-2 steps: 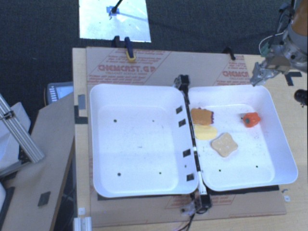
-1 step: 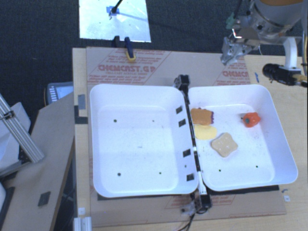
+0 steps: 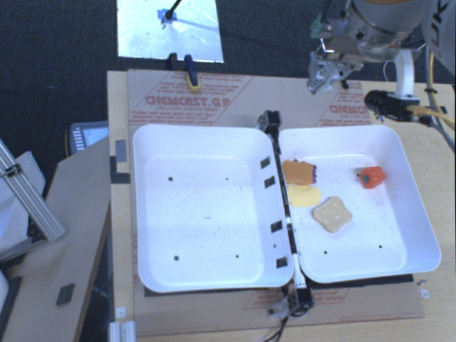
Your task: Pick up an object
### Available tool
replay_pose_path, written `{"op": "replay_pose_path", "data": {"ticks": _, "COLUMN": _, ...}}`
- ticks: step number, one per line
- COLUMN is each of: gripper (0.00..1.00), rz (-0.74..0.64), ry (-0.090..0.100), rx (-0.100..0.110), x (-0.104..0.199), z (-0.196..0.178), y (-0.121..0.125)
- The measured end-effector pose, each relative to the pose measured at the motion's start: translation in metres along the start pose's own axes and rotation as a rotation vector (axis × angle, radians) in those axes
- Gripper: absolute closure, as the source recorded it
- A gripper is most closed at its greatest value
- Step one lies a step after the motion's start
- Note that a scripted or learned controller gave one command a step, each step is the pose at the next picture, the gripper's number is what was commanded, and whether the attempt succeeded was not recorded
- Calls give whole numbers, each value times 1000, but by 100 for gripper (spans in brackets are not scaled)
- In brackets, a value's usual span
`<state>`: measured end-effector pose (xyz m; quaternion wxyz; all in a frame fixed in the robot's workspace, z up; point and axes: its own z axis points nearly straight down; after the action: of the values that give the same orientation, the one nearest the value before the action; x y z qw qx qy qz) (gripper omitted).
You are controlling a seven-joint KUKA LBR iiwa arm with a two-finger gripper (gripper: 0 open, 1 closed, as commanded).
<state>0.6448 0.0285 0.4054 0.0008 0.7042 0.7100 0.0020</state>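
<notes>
Right now, up top: the grey arm (image 3: 388, 13) with its orange band comes in from the upper right corner, high above the worktop (image 3: 85, 212).
Pincer: the pincer (image 3: 324, 77) hangs over the cardboard sheet (image 3: 214, 100) just beyond the far rim of the right bin (image 3: 417, 219), clear of everything inside it; I cannot tell whether it sits wide or narrow from this angle, and nothing shows between its tips.
Right bin: four things to choose from, all lying on the white floor.
Orange block: the orange block (image 3: 298, 172) with a purple edge sits close to the left wall, near the divide between the bins.
Yellow piece: the flat yellow piece (image 3: 305, 196) lies just beside the orange block, on its near side, the two touching or almost so.
Toast: the tan toast-shaped piece (image 3: 332, 214) rests just beside the yellow piece, toward the near right, roughly mid-bin.
Red item: the small red-orange item (image 3: 370, 177) sits alone toward the right side, well apart from the other three.
Left bin: the left bin (image 3: 142, 191) sits side by side with the right one, the two joined by dark clips along the shared rim.
Background: a shiny square plate (image 3: 169, 20) lies on the dark floor beyond the worktop.
</notes>
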Motion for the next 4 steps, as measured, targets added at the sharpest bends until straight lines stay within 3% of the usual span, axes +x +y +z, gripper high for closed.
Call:
{"op": "replay_pose_path", "data": {"ticks": 1, "gripper": 100, "rz": -2, "ry": 1, "rx": -2, "x": 62, "z": -35, "y": -13}}
{"op": "replay_pose_path", "data": {"ticks": 2, "gripper": 100, "rz": -1, "ry": -2, "rx": 15, "x": 123, "z": 131, "y": 16}}
{"op": "replay_pose_path", "data": {"ticks": 3, "gripper": 100, "rz": -4, "ry": 3, "rx": 0, "x": 212, "z": 112, "y": 24}}
{"op": "replay_pose_path", "data": {"ticks": 4, "gripper": 100, "rz": 2, "ry": 5, "rx": -16, "x": 206, "z": -70, "y": 26}}
